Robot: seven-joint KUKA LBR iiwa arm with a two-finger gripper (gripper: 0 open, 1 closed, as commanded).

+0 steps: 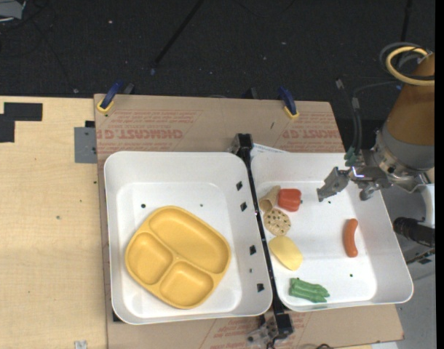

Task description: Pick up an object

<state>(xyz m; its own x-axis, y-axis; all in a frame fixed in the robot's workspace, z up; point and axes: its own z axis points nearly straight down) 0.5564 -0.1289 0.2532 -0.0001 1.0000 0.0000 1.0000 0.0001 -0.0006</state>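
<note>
Yellow divided tray [178, 257] lies in the left bin [127, 167]. Along the right bin's [386, 286] left side lie a red piece [290, 199], cookie [277, 222], pale lemon [286, 253] and green beans [308, 290]; the orange sausage [350, 238] lies just below the empty, spread end effector [337, 185].
</note>
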